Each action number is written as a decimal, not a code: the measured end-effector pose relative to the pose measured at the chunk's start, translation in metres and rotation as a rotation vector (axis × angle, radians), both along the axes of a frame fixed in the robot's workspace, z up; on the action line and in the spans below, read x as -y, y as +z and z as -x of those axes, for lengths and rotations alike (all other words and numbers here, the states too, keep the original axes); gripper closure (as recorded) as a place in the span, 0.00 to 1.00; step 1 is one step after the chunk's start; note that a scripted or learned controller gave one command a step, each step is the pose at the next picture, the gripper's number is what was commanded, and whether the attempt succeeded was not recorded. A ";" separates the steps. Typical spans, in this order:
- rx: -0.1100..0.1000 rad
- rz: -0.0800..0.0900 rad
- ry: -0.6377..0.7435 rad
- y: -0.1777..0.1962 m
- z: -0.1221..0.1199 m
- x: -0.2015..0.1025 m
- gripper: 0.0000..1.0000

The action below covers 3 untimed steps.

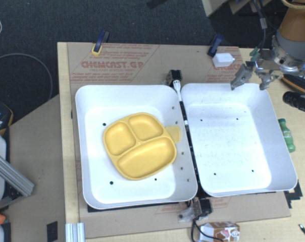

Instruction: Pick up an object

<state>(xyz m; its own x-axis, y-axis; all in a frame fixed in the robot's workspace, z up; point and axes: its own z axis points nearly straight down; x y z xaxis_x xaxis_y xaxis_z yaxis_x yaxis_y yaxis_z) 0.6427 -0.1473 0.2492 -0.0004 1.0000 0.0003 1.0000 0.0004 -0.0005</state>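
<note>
Spread wide and holding nothing, the claw point(253, 76) is hanging above the far edge of the right bin point(233, 180), its two grey fingers point(239, 78) splayed apart with bare air between them.

Nearest the camera, a small printed packet point(224, 232) is lying on the bench point(122, 225) just below the gap between the bins. Farther in, the left bin point(92, 110) is holding a yellow divided plate point(139, 145), which is sitting flat near the bin's middle and showing three compartments; a smaller pale yellow piece point(173, 133) is peeking out just beside its right rim. The plate is lying well apart from the claw, across the black divider point(186, 130) running between the bins. Farther still, a white block point(223, 60) is resting on the cardboard near the far right, beside a blue clamp point(214, 45), and another blue and yellow clamp point(99, 43) is gripping the far left edge.
</note>
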 end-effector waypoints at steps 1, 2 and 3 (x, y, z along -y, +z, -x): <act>0.008 0.000 0.005 0.096 0.044 -0.058 0.00; 0.020 -0.001 0.007 0.284 0.083 -0.125 0.00; -0.001 -0.001 0.004 0.287 0.132 -0.169 0.00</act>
